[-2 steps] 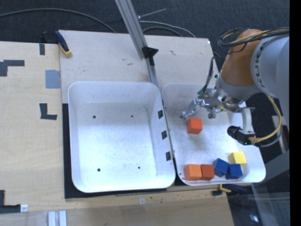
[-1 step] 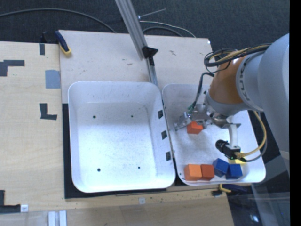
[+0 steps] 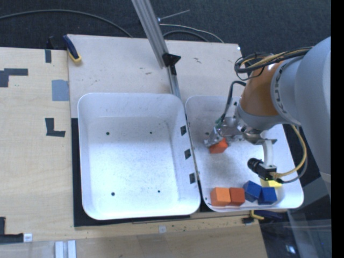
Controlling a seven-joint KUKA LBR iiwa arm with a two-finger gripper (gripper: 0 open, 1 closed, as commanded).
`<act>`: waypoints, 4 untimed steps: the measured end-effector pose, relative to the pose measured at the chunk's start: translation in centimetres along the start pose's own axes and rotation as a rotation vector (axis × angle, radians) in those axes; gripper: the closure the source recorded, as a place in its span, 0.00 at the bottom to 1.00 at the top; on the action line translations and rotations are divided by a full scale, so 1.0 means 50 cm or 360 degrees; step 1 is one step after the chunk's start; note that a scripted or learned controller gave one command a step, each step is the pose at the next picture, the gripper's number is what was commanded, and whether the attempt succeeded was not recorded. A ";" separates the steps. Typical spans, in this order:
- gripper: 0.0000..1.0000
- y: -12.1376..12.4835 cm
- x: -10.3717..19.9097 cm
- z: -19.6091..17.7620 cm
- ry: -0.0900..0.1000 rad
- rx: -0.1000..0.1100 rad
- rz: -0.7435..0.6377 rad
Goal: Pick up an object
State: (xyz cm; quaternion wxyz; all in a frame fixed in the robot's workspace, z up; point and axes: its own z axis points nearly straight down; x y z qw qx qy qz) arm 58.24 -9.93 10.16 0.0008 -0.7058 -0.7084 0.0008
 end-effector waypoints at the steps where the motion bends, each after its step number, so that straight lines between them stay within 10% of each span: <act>1: 0.00 0.000 0.000 0.001 0.0000 0.0000 0.0001; 2: 1.00 -0.001 0.000 -0.018 0.0002 0.0003 0.0000; 3: 0.00 -0.001 0.000 -0.017 0.0001 0.0003 -0.0001; 4: 0.00 -0.004 0.021 0.023 0.0000 0.0005 0.0004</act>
